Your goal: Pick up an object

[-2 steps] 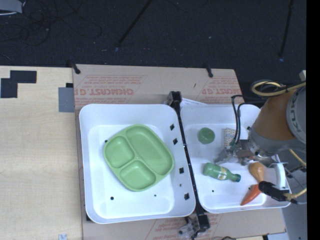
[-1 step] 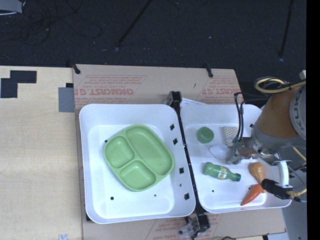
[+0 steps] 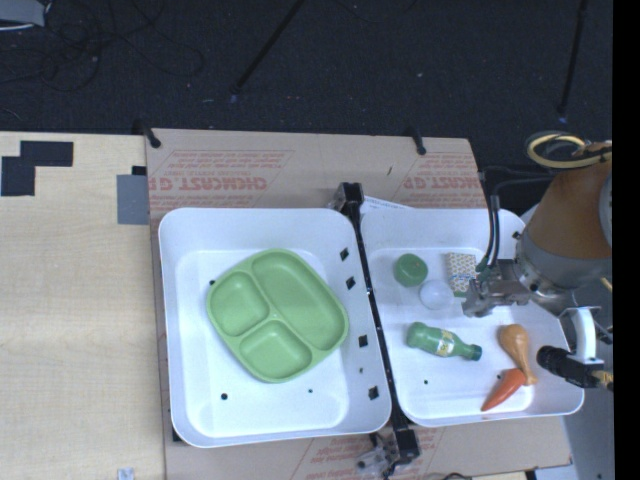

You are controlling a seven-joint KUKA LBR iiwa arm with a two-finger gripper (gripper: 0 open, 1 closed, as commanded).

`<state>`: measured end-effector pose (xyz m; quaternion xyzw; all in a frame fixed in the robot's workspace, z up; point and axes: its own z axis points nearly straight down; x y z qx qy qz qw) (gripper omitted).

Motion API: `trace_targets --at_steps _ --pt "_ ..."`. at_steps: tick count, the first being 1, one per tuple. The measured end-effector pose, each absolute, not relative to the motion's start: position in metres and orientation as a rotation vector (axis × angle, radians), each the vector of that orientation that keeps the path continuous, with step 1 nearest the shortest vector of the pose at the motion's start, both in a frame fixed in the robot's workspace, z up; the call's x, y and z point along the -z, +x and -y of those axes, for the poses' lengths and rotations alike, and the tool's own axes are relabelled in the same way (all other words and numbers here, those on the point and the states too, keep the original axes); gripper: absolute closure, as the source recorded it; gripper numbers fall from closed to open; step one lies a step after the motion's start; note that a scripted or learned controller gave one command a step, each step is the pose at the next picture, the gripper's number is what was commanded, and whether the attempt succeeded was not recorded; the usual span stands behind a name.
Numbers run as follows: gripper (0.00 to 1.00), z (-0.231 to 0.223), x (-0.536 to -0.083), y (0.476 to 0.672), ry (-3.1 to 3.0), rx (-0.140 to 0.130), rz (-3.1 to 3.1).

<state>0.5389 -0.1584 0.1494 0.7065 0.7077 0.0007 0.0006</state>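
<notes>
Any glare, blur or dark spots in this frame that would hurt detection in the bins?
Camera view: even, soft light and faint shadows; the white bins run bright, so the small clear item nearly washes out; the whole frame is slightly soft; the floor behind is very dark; the green tray, bottle and carrot keep good contrast.

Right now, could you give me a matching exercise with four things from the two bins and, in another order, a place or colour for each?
Things:
1. divided plate
2. bottle
3. carrot
4. round green cap

Descriptions:
A. orange, near the right bin's front right corner
B. light green, in the left bin
C. lying on its side, middle of the right bin
D. dark green, towards the back of the right bin

Pairs: 1-B, 2-C, 3-A, 4-D
</notes>
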Motion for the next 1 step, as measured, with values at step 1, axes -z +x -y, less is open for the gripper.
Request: trace_targets --at_steps 1 --pt "1.0 0.1494 -0.1984 0.5384 2.218 -0.003 -2.222"
